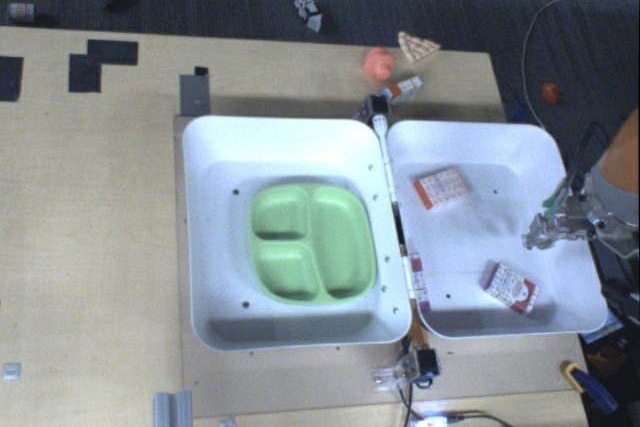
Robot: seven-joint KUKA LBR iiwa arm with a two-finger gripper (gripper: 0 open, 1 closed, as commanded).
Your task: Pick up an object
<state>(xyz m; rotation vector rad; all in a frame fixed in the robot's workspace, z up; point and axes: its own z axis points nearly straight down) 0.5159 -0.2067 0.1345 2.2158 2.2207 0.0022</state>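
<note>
From above, the gripper (548, 233) hovers at the right bin's (520, 140) three o'clock edge; how wide it stands cannot be told. A red-and-white packet (511, 287) lies loose at five o'clock, another carton (442, 187) at ten, both well apart from it, probably scattered as targets.

Even, soft overhead light. The white bins (470, 140) glare slightly, with faint shadows. The whole picture is mildly blurred.
</note>
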